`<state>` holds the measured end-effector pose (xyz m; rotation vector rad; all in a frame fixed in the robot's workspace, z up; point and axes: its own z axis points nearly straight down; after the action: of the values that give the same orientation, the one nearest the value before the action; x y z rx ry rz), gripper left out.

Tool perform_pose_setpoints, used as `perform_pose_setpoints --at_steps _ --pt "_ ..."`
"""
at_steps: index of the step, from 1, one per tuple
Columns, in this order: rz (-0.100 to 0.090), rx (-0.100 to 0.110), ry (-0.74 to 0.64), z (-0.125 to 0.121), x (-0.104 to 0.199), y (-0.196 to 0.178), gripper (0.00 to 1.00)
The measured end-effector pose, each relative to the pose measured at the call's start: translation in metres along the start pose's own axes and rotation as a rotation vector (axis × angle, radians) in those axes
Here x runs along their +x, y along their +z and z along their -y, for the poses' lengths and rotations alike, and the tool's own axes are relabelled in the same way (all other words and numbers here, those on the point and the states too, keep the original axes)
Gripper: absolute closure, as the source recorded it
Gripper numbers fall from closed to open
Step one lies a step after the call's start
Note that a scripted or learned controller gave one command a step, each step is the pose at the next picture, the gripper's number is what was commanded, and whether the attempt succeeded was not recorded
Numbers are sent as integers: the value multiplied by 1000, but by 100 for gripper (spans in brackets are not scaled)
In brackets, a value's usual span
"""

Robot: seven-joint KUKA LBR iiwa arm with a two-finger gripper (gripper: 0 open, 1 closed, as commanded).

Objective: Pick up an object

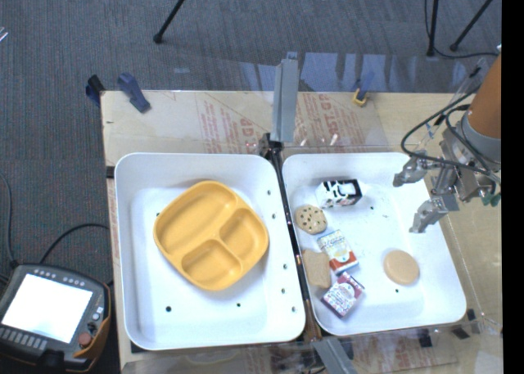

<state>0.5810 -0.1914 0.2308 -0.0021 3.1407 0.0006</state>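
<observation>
Fingers (pixel 427 210) stand spread apart with nothing between them, hanging over the right edge of the right bin (pixel 458 299); one prong sits up near the rim, the other lower, just above the bare floor of the bin. The nearest candidate, a flat tan disc (pixel 401 268), lies below and to the left, apart from them. A descent from here would likely meet bare plastic or the bin wall, and the disc is so low that the tips could skate over it. Further left in the same bin lie a black-and-white carton (pixel 341 192), a speckled cookie (pixel 311 218), and two small red-and-white packets (pixel 342 276). The left bin (pixel 135 200) holds a yellow divided plate (pixel 211 235). Both bins rest on the worktop (pixel 188 119).
</observation>
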Motion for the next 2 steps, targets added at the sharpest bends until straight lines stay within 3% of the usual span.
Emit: perform_pose_setpoints --at_steps 1,2 --pt "-8 -2 284 -10 14 138 0" --pt "1 -1 274 -13 10 124 100"
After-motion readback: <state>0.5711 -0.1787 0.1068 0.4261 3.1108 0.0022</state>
